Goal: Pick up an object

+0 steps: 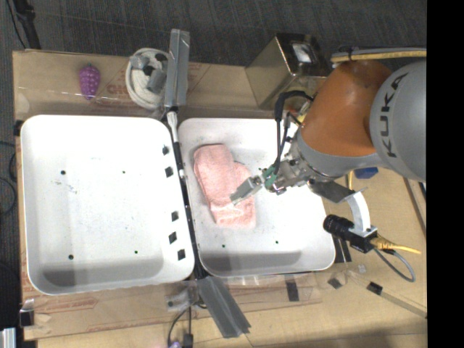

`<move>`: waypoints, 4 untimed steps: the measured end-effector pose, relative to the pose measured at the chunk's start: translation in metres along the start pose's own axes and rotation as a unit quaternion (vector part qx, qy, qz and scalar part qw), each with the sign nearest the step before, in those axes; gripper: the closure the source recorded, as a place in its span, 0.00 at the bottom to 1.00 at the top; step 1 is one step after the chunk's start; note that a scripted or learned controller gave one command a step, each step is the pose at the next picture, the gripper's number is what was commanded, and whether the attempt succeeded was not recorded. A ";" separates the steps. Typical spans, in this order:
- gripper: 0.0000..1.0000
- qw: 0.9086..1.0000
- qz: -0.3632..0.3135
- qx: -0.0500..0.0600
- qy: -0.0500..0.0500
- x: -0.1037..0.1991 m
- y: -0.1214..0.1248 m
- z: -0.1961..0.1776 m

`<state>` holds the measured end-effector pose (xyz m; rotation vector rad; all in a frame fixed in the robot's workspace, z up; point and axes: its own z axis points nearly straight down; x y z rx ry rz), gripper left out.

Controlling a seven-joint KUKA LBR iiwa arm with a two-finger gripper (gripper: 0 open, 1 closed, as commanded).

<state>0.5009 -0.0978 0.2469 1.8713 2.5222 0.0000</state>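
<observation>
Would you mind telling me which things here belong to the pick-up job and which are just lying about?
Part of the job:
- pink sponge, lying in the right bin
- pincer, over the sponge's near end

Lying about:
- left bin
- purple object on the bench behind the bins
- white cable coil beside it

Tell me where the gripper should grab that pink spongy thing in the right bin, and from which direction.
Probably from straight above, fingers closing across the narrow width of the pink block. It lies flat and elongated in the right bin, its long sides exposed. The gripper is over its right edge near the lower end; nearer the middle seems safer.
</observation>
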 end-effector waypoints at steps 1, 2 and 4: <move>0.00 0.999 -0.046 0.003 0.002 -0.021 0.034 0.130; 0.00 0.997 -0.073 -0.001 0.000 -0.019 0.026 0.154; 1.00 1.000 0.015 0.002 0.001 0.017 0.064 0.055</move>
